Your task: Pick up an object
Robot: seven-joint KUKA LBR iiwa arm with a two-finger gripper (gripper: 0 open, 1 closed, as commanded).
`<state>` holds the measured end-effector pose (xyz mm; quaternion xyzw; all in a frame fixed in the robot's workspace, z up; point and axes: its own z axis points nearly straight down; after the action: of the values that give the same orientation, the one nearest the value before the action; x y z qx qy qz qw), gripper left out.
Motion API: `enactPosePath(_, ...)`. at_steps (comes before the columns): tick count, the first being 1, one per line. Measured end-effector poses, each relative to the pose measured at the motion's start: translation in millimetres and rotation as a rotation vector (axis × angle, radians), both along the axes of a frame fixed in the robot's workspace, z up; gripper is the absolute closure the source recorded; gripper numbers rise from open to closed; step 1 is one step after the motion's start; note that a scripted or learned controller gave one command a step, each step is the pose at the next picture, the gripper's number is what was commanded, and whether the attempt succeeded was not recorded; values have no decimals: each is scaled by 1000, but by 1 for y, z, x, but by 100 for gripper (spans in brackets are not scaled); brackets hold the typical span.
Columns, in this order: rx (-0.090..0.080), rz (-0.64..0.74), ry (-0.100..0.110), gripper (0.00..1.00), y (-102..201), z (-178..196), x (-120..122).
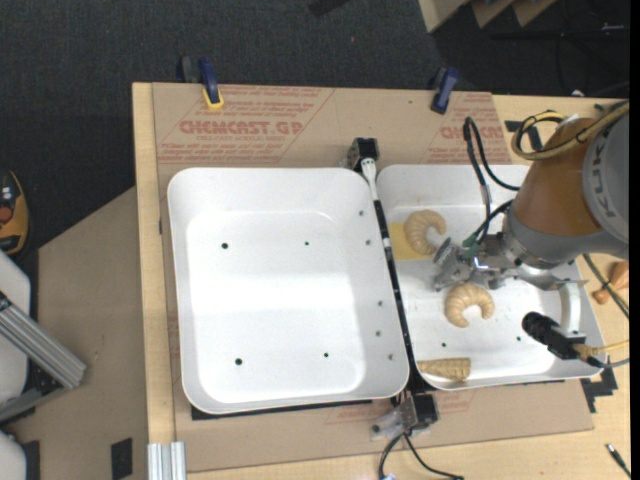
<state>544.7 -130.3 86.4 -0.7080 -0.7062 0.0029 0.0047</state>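
The grey arm's two-finger hand point(452, 264) is seen lowered into the right-hand shallow white plastic bin point(520, 368) on the desk, between two tan crescent-shaped croissant pieces: one point(424, 230) at its eleven o'clock, the other point(468, 303) just beside it at five o'clock. Whether its fingers are apart or together cannot be told. A flat tan wedge point(445, 370) lies at the bin's six o'clock rim.

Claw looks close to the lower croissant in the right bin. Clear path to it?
Probably yes. The claw sits just above the lower croissant, with bare bin floor between them. The other croissant lies on its far side, out of the way.
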Motion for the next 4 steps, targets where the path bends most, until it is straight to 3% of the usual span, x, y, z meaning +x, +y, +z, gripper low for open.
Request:
enactPosePath(1,-3,0,-13,100,0,16,4)
enactPosePath(2,-3,0,-12,0,0,16,3)
enactPosePath(3,-5,5,-17,0,-15,-2,79)
enactPosePath(4,-2,9,5,0,-26,-2,120)
